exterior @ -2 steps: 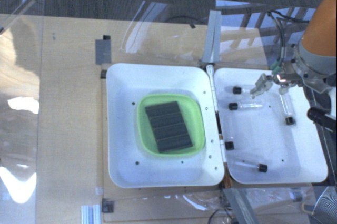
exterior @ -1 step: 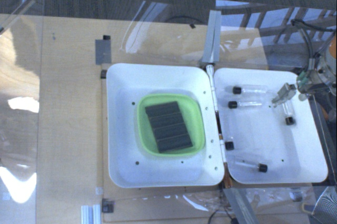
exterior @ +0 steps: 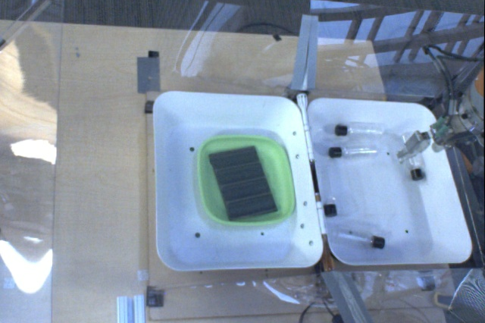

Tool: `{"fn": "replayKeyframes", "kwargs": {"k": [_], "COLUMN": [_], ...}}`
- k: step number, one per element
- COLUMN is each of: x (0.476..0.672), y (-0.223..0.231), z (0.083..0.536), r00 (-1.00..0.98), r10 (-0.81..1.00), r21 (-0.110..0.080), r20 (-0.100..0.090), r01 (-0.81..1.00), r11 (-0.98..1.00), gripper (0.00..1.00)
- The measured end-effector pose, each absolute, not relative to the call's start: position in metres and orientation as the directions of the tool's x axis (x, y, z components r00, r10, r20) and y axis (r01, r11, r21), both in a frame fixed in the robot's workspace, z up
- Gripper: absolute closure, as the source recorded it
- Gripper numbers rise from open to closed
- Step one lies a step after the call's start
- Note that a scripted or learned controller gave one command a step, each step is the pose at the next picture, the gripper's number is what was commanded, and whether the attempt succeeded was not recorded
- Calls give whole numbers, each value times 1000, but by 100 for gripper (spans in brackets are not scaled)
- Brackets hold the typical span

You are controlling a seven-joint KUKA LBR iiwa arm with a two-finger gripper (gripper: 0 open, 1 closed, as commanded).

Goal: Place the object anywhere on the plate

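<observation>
From above we see a wooden surface (exterior: 91, 185) carrying two shallow white bins side by side. The left bin (exterior: 174, 238) holds a green plate (exterior: 206, 192), square with rounded corners, sitting roughly in the bin's middle with white floor showing all around it, widest toward the near and left walls. A dark ridged block (exterior: 242, 183) lies on the plate, turned slightly, well inside the plate's raised edge.

The right bin (exterior: 447, 238) holds several small clear tubes with black caps. One tube (exterior: 358, 130) lies near the far wall, a second tube (exterior: 352, 152) just below it, and a third tube (exterior: 362, 239) rests near the near wall. A black cap (exterior: 330, 210) sits close to the left wall, by the seam between the bins, and another small black piece (exterior: 417, 174) lies toward the right side. The middle of this bin's floor is open.

The gripper (exterior: 415, 144) reaches in over the right bin's far right part, near the right wall, with a pale metallic tip just above the small black piece. We cannot tell how the fingers stand, nor whether anything lies between them.
</observation>
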State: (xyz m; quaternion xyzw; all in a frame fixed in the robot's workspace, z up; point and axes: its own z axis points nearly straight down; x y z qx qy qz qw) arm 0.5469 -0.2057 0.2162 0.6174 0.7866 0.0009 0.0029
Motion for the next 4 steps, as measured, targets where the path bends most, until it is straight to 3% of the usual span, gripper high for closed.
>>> {"fn": "replayKeyframes", "kwargs": {"k": [1,2,3,4], "x": [528,515,539,571], "y": [-205,-206,-206,-204], "z": [329,350,337,295], "r00": [-145,-62,-36,-36], "r10": [989,998,999,999], "r21": [11,11,9,6], "r20": [-6,-6,-5,-3], "r01": [989,998,999,999], "r11": [145,62,36,36], "gripper": [0,0,0,0]}}
